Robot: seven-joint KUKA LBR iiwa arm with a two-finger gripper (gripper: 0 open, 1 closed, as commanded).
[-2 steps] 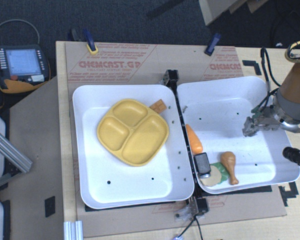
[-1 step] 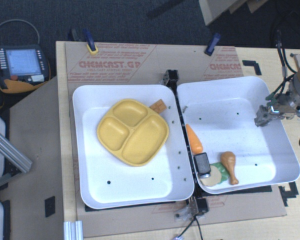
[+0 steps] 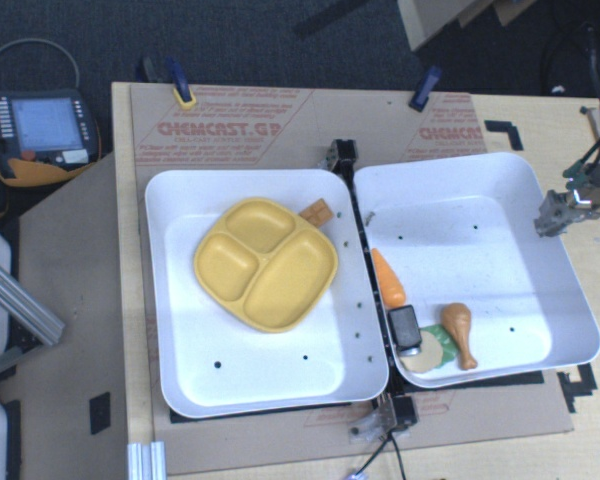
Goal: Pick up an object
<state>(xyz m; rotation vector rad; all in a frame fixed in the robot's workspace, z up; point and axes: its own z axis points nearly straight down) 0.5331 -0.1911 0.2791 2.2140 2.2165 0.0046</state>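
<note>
Even overhead light, white bins (image 3: 500, 183) bright, soft shadows, slight blur, dark surround

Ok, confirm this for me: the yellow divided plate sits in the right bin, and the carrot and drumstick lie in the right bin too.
One thing is wrong: the yellow divided plate sits in the left bin, not the right one. The camera view shows it there, with a small brown piece at its upper right edge. The rest stands: the carrot and the drumstick lie in the right bin.
</note>
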